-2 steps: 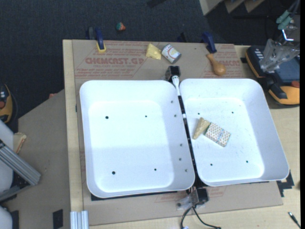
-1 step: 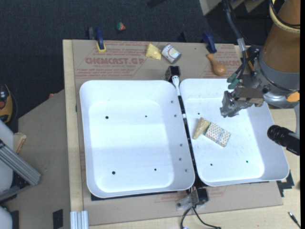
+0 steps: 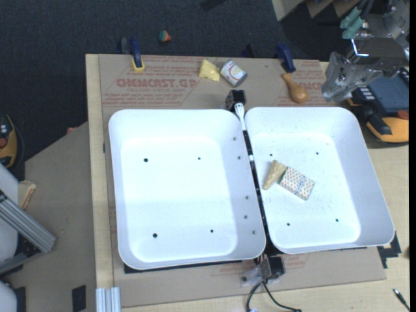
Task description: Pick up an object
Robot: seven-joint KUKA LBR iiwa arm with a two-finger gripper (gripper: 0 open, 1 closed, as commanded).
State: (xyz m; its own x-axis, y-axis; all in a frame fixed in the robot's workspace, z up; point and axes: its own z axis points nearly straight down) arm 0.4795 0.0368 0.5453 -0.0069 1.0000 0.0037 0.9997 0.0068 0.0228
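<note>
Two small objects lie touching in the right bin (image 3: pixel 351 135), left of its middle: a tan wedge-shaped piece (image 3: pixel 274 174) and a patterned white block with coloured specks (image 3: pixel 298 184). My gripper (image 3: pixel 339 83) hangs at the upper right, beyond the far right corner of the right bin, well away from both objects. It is a grey metal assembly and nothing shows in it. The left bin (image 3: pixel 130 135) holds nothing I can see.
On the cardboard behind the bins lie a yellow wedge (image 3: pixel 209 71), a small white and brown box (image 3: pixel 233 73) and a tan pear-shaped piece (image 3: pixel 296 88). Blue clamps (image 3: pixel 135 51) (image 3: pixel 283 56) grip the board's far edge. A black part (image 3: pixel 236 99) sits where the bins meet.
</note>
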